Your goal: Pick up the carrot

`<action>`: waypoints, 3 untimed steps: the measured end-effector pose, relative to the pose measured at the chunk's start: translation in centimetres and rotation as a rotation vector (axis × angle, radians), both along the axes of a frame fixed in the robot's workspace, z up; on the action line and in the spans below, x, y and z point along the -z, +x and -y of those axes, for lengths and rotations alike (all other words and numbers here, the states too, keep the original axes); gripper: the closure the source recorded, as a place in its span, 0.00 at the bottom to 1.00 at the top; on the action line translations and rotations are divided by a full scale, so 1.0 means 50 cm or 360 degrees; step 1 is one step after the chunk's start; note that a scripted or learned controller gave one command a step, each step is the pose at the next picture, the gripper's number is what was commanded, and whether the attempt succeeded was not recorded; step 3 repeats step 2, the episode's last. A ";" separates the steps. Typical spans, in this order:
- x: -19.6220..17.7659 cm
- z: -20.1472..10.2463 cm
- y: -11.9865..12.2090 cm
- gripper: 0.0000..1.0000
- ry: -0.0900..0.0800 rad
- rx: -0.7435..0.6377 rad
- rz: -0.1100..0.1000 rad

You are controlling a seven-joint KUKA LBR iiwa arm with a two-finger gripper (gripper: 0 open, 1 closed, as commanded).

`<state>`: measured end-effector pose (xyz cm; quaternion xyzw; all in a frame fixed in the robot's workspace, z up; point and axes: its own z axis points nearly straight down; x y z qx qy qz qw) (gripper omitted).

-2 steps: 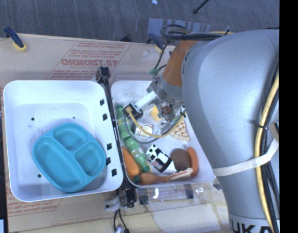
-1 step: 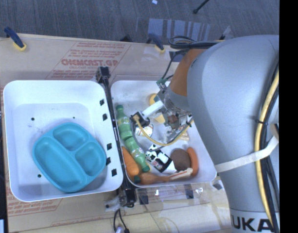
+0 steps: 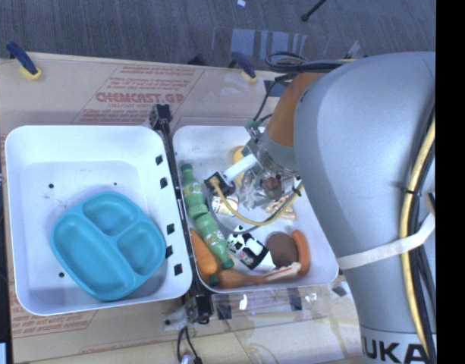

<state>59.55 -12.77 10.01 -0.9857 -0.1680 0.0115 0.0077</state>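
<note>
The carrot [image 3: 204, 258] is an orange tapered piece lying near the front left corner of the right bin [image 3: 320, 237], beside the bin's left wall. My gripper [image 3: 267, 191] hangs over the middle of that bin, behind and to the right of the carrot and apart from it. The grey arm with its orange band covers the bin's right and back side. Nothing shows between the gripper and the carrot but a green bottle [image 3: 199, 212] and a black-and-white toy [image 3: 247, 250].
A brown round object [image 3: 280, 246], a reddish sausage [image 3: 301, 252] and a long orange-brown piece [image 3: 243, 279] crowd the right bin's front. A yellow item [image 3: 238, 155] lies at its back. The left bin [image 3: 35, 158] holds a blue divided plate [image 3: 107, 245].
</note>
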 end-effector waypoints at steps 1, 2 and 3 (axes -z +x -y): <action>0.000 0.000 0.000 0.00 -0.0001 -0.0001 -0.0001; -0.187 0.058 -0.001 0.00 -0.0014 0.0092 0.0037; -0.187 0.058 -0.001 0.00 -0.0014 0.0092 0.0037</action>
